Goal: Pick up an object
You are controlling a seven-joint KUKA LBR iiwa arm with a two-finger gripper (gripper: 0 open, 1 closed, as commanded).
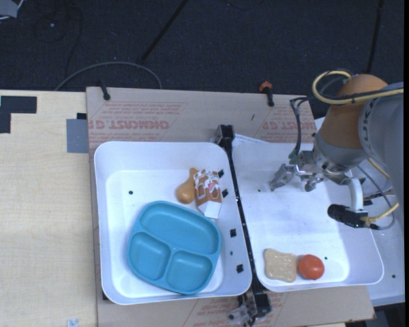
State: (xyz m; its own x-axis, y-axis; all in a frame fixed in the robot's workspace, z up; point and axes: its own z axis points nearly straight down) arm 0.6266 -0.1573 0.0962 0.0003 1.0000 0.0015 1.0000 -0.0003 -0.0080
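I see the gripper (294, 176) over the upper part of the right bin (368, 272), its fingers spread apart with nothing between them. Near that bin's front edge a slice of toast (280, 265) lies just beside a red tomato (311, 267). In the left bin (112, 162) a blue divided plate (173, 246) sits below a small orange-brown piece (186, 190) and a brown-and-white packet (208, 186).

Right bin, lower part of frame: tan bread slice (280, 265) lying flat, red tomato (311, 267) just beside it. Left bin: blue divided plate (174, 246); brown-and-white packet (201, 188) above it.
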